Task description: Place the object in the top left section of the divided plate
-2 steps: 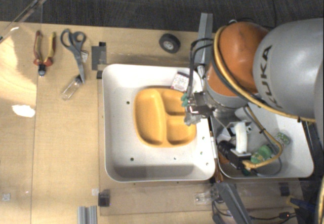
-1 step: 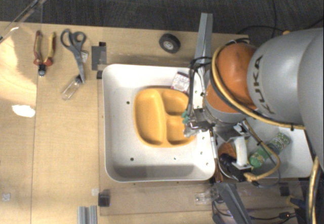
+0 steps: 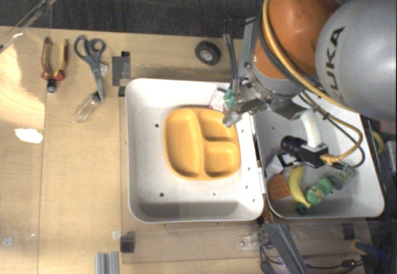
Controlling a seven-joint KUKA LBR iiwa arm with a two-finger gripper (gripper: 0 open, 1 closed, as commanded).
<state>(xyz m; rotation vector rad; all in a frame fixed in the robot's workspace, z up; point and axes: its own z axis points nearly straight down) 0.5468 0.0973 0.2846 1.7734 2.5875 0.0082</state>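
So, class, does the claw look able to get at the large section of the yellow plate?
Probably yes: the claw hangs at the upper right rim of the plate, and nothing visible lies between it and that section.

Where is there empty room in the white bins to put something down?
The left bin has bare floor below the yellow plate and a strip to its left. The plate's sections are bare. Crowded spots: the plate's top right, where the gripper is, and the right bin around the banana.

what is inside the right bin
A banana, a green bottle-like thing and an orange-brown item lie near its front edge. The arm covers the bin's far part, so anything there is hidden.
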